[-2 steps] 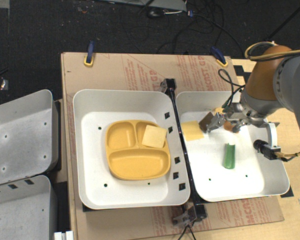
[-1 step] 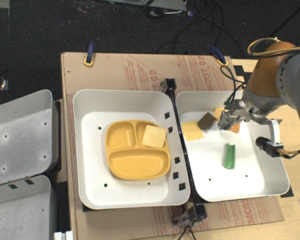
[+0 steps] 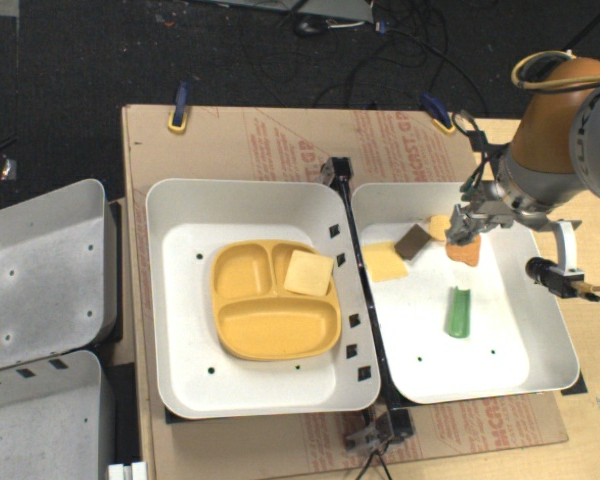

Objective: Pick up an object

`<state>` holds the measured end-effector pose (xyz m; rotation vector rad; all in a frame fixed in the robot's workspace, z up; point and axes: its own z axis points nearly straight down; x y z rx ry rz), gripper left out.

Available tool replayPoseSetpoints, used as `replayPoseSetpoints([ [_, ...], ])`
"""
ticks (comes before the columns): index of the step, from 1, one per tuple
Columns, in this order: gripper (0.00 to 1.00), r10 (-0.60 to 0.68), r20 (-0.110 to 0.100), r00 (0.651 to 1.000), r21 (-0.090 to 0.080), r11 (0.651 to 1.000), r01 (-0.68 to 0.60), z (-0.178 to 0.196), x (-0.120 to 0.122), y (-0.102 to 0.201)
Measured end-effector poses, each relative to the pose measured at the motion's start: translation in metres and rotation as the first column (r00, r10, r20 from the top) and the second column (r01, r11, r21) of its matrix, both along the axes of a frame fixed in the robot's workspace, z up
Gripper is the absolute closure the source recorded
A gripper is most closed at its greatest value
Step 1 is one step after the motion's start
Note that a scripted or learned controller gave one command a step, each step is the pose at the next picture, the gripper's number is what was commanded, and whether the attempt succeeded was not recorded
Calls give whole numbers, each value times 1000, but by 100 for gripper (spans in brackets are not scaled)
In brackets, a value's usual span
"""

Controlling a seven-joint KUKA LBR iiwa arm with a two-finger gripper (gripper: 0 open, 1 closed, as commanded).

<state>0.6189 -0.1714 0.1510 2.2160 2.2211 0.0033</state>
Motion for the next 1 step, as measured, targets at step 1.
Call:
replayPoseSetpoints([
  [1, 100, 1, 2, 1000, 0, 1000, -1, 54, 1, 0],
])
